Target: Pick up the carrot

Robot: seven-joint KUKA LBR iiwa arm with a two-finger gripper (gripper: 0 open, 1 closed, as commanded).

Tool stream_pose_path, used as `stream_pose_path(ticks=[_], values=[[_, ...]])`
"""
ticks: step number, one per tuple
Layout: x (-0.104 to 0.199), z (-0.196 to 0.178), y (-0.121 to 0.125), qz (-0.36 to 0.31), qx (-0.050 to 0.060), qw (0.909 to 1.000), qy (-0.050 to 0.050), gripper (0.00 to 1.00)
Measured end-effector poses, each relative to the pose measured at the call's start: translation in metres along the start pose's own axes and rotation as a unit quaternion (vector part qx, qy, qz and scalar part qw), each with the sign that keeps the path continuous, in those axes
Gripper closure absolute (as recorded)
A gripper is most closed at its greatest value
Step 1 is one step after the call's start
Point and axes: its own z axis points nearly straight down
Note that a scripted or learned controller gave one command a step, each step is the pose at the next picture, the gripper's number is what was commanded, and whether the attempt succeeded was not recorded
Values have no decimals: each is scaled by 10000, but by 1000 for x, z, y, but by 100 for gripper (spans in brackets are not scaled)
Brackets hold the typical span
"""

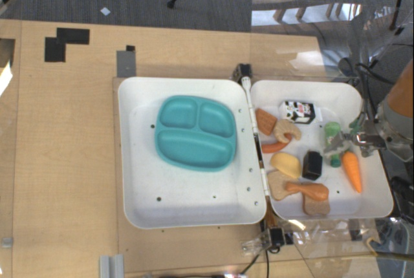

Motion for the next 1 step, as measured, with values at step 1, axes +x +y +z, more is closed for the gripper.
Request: stream_pose_path(ticks=[1], values=[[-22,87,15,314,-38,9995,-11,0]])
